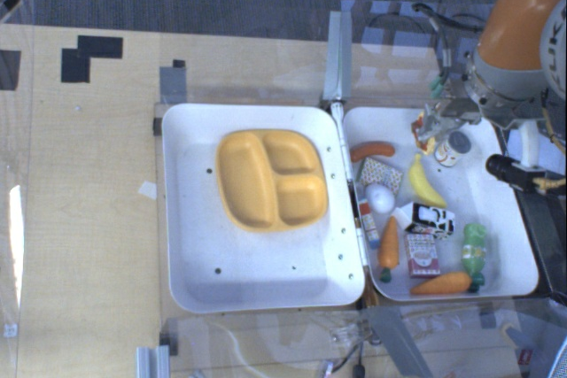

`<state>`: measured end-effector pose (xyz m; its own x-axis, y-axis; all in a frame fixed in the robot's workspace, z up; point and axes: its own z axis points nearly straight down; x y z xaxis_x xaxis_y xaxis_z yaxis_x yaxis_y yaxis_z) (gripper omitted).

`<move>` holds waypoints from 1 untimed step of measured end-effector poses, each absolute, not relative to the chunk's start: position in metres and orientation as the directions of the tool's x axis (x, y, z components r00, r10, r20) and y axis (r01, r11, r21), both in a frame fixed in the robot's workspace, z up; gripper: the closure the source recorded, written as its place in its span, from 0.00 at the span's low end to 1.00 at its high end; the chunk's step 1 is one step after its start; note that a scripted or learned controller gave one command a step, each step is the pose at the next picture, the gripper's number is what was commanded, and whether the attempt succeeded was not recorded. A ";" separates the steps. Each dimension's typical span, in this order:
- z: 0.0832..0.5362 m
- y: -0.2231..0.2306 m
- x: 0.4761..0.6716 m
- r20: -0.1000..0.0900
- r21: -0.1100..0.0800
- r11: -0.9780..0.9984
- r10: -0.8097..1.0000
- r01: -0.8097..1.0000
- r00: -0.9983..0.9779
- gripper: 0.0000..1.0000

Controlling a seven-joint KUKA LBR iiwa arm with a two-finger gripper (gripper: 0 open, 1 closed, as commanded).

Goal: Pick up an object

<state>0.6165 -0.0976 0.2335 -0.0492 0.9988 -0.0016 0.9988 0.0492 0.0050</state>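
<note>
No lettering, number or brand can be read with any certainty anywhere on the bench. The small red packet [423, 254] in the right bin [523, 266] carries a pale label panel — its print is too small to make out. The black-and-white carton [432, 218] just above it shows bold patches, but no legible characters. The patterned red-and-white pouch [379, 172] near the bin's left wall bears a speckled design, not readable text. At the frame's right edge, dark letter-like marks sit on the arm's grey shell [556, 57] — cut off by the border, they cannot be deciphered. The black squares [91, 56] on the wooden bench [80, 190] are plain patches without writing.
</note>
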 end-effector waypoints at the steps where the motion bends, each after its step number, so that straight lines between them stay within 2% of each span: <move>1: 0.244 -0.097 0.618 -0.002 0.009 0.054 0.999 0.999 -0.054 1.00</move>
<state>0.6185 -0.0966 0.2441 -0.0539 0.9985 -0.0022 0.9985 0.0540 0.0092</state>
